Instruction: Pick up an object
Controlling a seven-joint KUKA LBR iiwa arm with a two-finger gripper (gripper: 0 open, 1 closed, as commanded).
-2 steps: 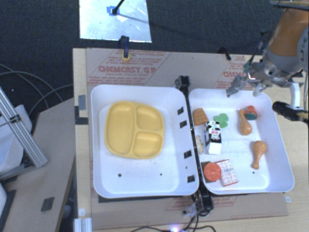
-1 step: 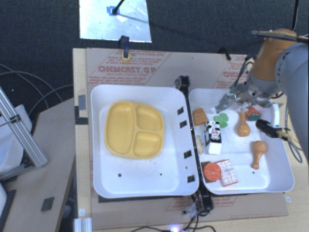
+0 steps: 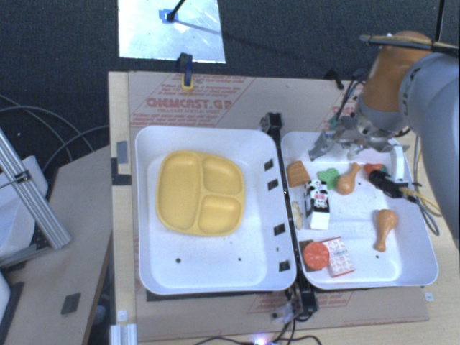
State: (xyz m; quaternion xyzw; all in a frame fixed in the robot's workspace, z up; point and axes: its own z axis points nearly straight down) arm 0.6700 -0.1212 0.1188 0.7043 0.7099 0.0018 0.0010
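My gripper (image 3: 332, 145) hangs over the back of the right bin (image 3: 413, 268), reaching in from the right under the grey arm with its orange band. Just in front of it lie a green toy piece (image 3: 328, 175), a brown bread-like piece (image 3: 297, 172) and a tan drumstick (image 3: 348, 179). A small red item (image 3: 372, 169) sits further right. Nothing is visibly held.
Further forward in the right bin are a cow-patterned carton (image 3: 317, 200), a second drumstick (image 3: 384, 228), a red tomato (image 3: 315, 255) and a red-and-white packet (image 3: 340, 256). The left bin (image 3: 147, 264) holds a yellow divided plate (image 3: 200, 192).
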